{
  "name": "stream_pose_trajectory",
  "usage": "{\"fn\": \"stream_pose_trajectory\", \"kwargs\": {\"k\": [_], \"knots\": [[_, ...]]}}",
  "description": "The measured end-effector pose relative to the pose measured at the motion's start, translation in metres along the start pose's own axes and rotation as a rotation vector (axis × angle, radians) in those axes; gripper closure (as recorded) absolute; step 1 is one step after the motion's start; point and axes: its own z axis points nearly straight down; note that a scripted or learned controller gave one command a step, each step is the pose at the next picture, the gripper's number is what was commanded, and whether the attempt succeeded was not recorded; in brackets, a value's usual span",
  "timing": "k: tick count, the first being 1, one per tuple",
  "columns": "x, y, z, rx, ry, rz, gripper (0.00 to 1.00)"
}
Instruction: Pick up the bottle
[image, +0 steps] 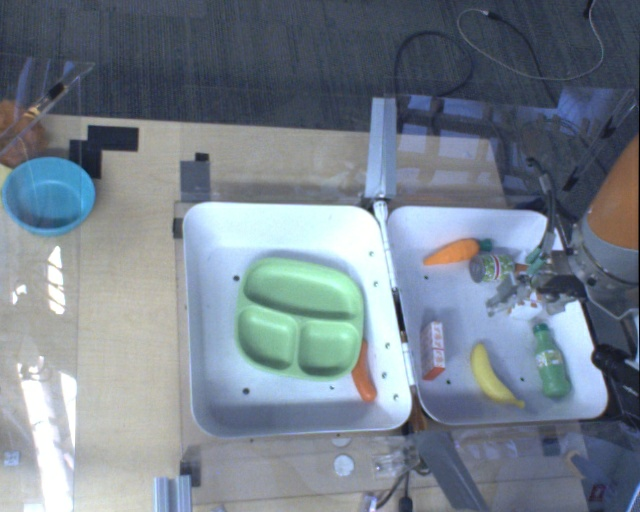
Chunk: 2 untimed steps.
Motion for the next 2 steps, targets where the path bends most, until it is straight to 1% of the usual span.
{"fn": "stream_pose_trajectory", "kwargs": {"k": [1,2], "knots": [[-0.063,-0.013,0.064,-0.001,-0.001,0.001,0.00],[-0.074,0.085,0.094,-0.002,-0.001,0.099,0.00]]}}
